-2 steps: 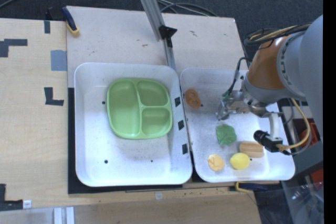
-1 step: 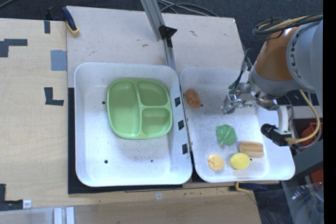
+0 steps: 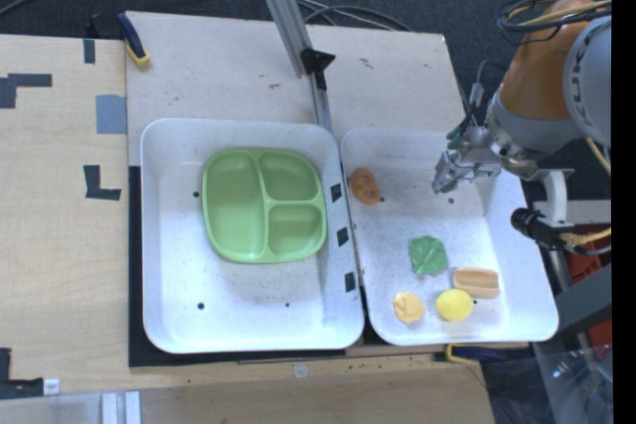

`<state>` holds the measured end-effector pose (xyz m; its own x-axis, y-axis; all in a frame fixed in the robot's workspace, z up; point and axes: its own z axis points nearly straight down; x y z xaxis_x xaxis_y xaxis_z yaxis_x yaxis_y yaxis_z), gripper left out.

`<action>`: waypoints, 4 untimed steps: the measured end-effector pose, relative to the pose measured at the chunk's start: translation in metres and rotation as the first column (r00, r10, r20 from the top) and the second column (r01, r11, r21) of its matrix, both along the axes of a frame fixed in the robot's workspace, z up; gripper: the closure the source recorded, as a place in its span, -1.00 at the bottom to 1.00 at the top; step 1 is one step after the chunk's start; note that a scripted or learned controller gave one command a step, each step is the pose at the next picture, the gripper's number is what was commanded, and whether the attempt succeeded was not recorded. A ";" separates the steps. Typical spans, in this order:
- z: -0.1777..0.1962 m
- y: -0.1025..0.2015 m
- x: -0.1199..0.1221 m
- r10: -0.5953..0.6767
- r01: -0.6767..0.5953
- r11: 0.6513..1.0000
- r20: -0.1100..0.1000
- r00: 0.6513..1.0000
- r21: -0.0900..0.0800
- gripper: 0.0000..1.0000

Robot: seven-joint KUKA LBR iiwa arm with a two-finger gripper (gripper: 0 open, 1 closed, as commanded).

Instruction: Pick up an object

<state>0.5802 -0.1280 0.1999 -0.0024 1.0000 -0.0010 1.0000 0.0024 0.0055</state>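
Right, gripper point(image 3: 446, 180) over right bin point(image 3: 517, 325) (open or shut: cannot tell); leaf point(image 3: 428, 255), lemon point(image 3: 454, 305) below; green tray point(image 3: 264, 205) in left bin point(image 3: 164, 213).

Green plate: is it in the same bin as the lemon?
No, the green plate lies in the left bin; the lemon is in the right bin.

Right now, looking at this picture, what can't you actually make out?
- Gripper, camera view: too small and blurred to tell whether it grips anything.
- Arm: cut off by the right edge, its base out of frame.
- Brown item in the right bin: too blurry to identify.
- Green plate: compartment contents, if any, too faint.
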 end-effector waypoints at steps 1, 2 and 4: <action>0.063 -0.003 0.003 -0.001 0.001 1.000 0.001 1.000 -0.001 1.00; 0.047 0.049 0.013 0.004 -0.004 1.000 -0.007 1.000 0.002 1.00; 0.024 0.161 0.024 0.004 -0.004 1.000 -0.009 1.000 0.002 1.00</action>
